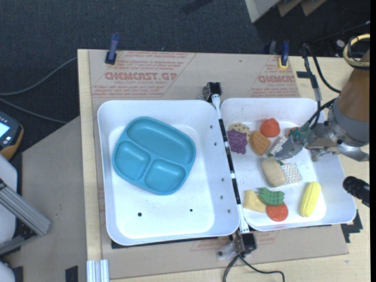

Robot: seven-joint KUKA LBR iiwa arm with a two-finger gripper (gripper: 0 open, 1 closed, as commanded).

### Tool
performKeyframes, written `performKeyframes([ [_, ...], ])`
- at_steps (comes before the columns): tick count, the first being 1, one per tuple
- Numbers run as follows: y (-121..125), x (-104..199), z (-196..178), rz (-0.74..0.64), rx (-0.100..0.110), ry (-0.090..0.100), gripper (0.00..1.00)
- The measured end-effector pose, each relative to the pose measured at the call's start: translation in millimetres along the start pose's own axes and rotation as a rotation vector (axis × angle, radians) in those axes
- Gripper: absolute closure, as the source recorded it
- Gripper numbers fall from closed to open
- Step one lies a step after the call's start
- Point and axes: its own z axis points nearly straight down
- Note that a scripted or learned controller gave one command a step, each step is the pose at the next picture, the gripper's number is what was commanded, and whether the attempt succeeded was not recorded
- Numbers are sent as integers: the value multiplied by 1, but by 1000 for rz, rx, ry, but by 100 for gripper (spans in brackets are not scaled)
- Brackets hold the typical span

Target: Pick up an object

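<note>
The two-finger gripper (pixel 286 150) hangs low in the right white bin (pixel 329 216); whether it is spread or pinching cannot be told. A pale beige bread-shaped toy (pixel 272 172) lies just below it, a round orange-red tomato toy (pixel 269 127) up-left, a yellow plastic corn cob (pixel 310 198) lower right. A blue three-compartment plate (pixel 154 155) sits far left.

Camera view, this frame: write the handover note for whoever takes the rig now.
Gripper: low in the right bin, at the tan bread piece; whether its fingers are open or shut cannot be told.
Right bin also holds the grapes, tomato, corn and other toy foods.
Left bin holds the blue divided plate.
Done: arm is down among the food.
Left: no object seen lifted; grasp and raise one.
</note>
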Motion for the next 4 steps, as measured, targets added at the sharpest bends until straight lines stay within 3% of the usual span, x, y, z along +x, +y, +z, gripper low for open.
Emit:
performKeyframes([
  [1, 30, 14, 106, -2, 8, 3, 0],
  [2, -17, 4, 154, 3, -7, -3, 0],
  [4, -18, 18, 156, 1, 0, 0, 0],
])
